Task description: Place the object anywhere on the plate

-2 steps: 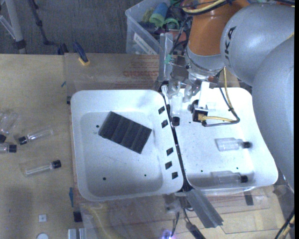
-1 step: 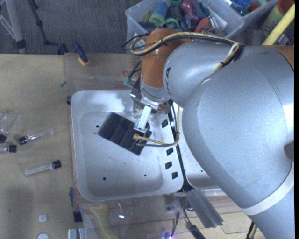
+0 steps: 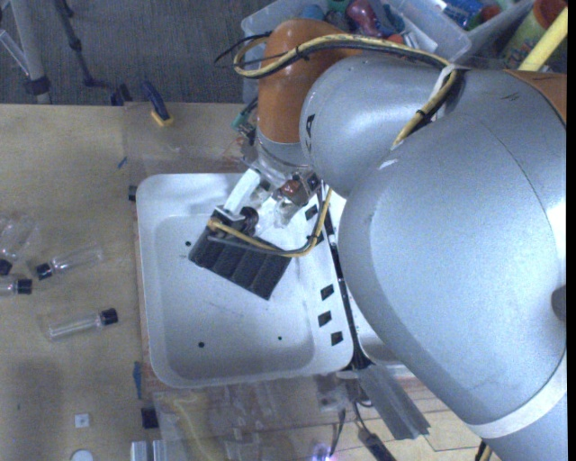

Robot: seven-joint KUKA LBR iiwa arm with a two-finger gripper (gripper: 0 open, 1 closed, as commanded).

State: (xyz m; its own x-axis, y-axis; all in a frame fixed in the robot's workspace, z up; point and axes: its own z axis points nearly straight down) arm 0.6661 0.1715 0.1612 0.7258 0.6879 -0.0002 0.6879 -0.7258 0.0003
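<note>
My gripper (image 3: 274, 194) hangs low over the far side of the left white bin (image 3: 171, 270), below the orange band (image 3: 288, 63) of the wrist. The bulky grey arm (image 3: 450, 225) reaches in from the right and covers the bin's right edge and nearly everything beyond it. The gripper's tip is hidden among the wrist parts and cables. The bare bin floor in front of it carries two small dark specks (image 3: 200, 343).
Several clear vials with black caps (image 3: 81, 320) lie on the wooden bench left of the bin. A blue clamp (image 3: 160, 112) sits at the bench's far edge. A clear tub of colourful items (image 3: 396, 18) stands behind the arm.
</note>
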